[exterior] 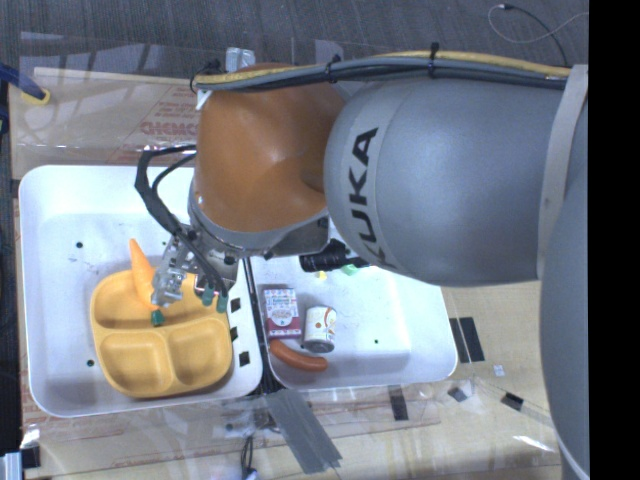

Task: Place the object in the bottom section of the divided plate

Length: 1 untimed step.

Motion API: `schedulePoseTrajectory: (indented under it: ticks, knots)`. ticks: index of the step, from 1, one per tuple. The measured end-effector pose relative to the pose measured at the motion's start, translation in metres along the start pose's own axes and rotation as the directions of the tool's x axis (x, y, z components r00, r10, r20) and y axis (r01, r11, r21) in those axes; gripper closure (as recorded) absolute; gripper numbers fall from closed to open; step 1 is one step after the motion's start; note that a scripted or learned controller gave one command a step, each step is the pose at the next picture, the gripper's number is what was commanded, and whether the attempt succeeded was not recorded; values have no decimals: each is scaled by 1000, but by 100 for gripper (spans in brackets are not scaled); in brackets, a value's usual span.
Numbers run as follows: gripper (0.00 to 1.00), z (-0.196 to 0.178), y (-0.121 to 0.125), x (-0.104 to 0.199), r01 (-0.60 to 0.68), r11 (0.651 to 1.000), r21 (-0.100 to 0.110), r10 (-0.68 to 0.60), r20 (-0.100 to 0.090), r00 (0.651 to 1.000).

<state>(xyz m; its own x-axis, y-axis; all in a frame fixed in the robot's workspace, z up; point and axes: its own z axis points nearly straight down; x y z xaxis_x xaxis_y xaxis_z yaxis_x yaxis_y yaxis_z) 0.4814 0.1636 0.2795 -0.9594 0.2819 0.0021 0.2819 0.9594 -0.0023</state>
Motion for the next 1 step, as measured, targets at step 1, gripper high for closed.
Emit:
schedulePoseTrajectory:
  ticks: [1]
  knots:
    - [100, -104, 34, 15, 263, 965, -3, -263, 7, 965]
